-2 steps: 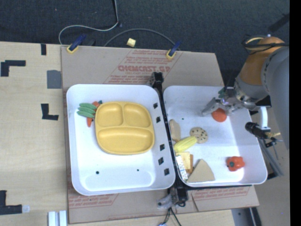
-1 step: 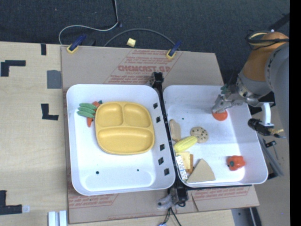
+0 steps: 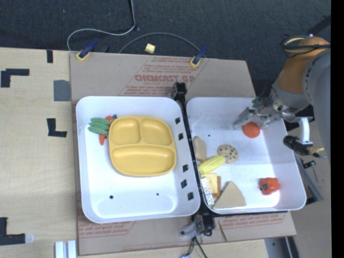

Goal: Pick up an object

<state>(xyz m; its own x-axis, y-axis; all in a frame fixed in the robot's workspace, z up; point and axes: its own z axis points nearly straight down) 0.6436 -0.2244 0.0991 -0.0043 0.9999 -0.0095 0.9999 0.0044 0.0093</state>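
My gripper point(image 3: 252, 120) hangs over the upper right part of the right bin point(image 3: 215, 109), its two fingers spread apart. A small orange-red round fruit point(image 3: 250, 130) lies on the bin floor just below and between the fingertips; I see it touching neither finger. Other pickable things in this bin are a chocolate-chip cookie point(image 3: 228, 153), a yellow corn-like piece point(image 3: 212, 163), a tan bread piece point(image 3: 199, 148), a red pepper point(image 3: 269, 185) and a triangular sandwich slice point(image 3: 232, 195).
The left bin point(image 3: 91, 198) holds a yellow divided plate point(image 3: 143, 145), with green beans point(image 3: 100, 124) and a small carrot at its upper left. A divider with black clips point(image 3: 183, 138) runs between the bins. The arm's grey body point(image 3: 314, 106) stands along the right bin's right edge.
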